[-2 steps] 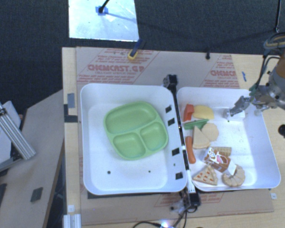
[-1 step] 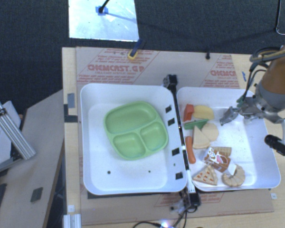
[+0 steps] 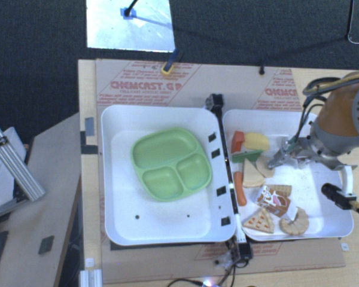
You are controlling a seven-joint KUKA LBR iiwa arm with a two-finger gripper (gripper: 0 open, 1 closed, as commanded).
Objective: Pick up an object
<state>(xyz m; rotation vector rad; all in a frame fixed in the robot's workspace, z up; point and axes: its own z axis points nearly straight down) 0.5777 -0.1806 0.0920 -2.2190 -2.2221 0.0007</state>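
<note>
jaws (image 3: 274,160) low in right bin (image 3: 329,223) beside yellow food piece (image 3: 256,141); spread unreadable, arm partly cropped.

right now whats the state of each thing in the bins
green tray: flat, upright, alone in left bin
gripper: low in right bin, over the food pieces
yellow piece: lying loose near bin's top
orange stick: lying flat by the divider
pizza slice: flat, near front edge
</note>
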